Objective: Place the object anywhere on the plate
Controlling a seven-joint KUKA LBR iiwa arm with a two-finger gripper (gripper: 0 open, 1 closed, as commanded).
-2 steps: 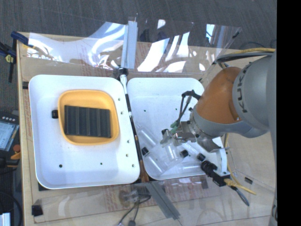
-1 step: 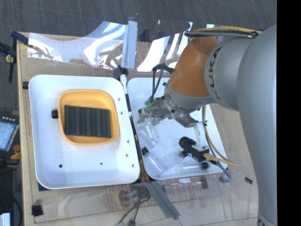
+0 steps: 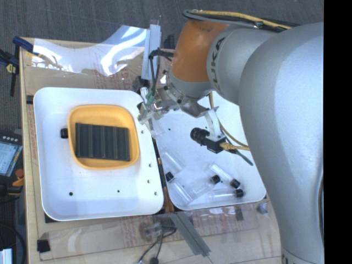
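Gripper: my gripper [image 3: 149,110] hangs low over the seam between the bins; I cannot tell its state from this angle.
Objects: clear vials with black caps [image 3: 220,183] lie loose in the right bin [image 3: 181,199], so I judge the pick is still pending.
Plate: the yellow plate [image 3: 103,136] sits in the left bin [image 3: 93,202], carrying a dark ribbed insert [image 3: 103,141], well apart from the vials.
Surface: both bins rest on a wooden bench [image 3: 99,232].
Room: dark carpet [image 3: 82,10] lies beyond.
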